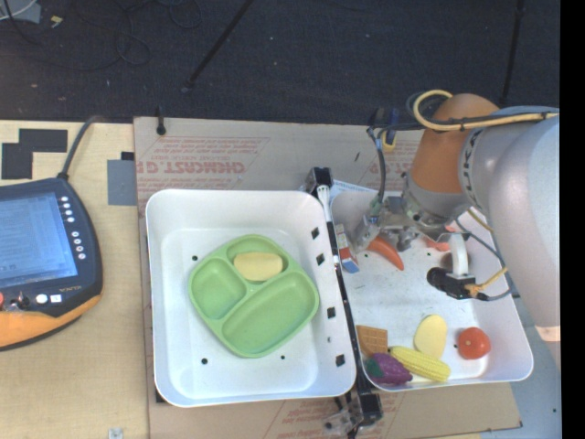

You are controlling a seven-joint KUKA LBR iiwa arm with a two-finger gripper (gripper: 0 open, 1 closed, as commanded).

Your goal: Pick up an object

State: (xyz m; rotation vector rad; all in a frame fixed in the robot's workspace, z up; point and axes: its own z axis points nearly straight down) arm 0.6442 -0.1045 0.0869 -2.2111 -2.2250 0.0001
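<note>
We are seeing the tool [388,230] hanging just above the carrot [387,251]; we cannot tell its grip.

Robot lab: teach pendant [41,254], loose cables [137,26], cardboard-covered bench [228,149], white bins [164,245].

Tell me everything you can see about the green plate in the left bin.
The green plate is a rounded divided tray that looks like matte plastic, with three compartments: one large at the lower right and two smaller ones at the top and left. It lies flat on the floor of the left bin, turned at a slant. A pale yellow food piece rests in its top compartment.
</note>
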